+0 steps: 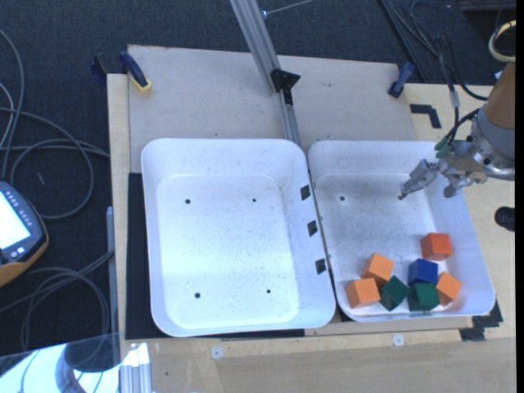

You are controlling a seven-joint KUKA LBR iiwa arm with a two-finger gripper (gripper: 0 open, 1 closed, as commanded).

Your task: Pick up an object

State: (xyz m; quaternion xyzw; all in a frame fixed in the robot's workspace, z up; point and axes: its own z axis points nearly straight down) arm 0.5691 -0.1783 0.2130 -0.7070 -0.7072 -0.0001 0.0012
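We find the gripper (430,182) above the upper part of the right bin (360,219), its two fingers (412,183) spread apart and angled down and to the left, with nothing between them. Behind it, to the right, the grey wrist and an orange section of the arm (499,117) reach in over the bin's right rim. We note a bare stretch of speckled bin floor directly under the fingers. Below the gripper, well apart from it, the blocks cluster in the bin's lower right corner. Nearest to the gripper is an orange block (436,245), standing slightly apart from the rest. Further down we record a blue block (423,270), with a second orange block (379,266) to its left and a third orange block (448,286) at its lower right. Lowest in the group are a fourth orange block (363,292), a dark green block (394,292) just beside it, and a second green block (423,296) touching the blue one. To the left of the gripper, across the divide between the bins, lies the left bin (229,236), its white floor showing four small dark dots. Both bins rest on a pale wooden bench (213,97), and a metal bar (258,31) slants down toward the gap between them.
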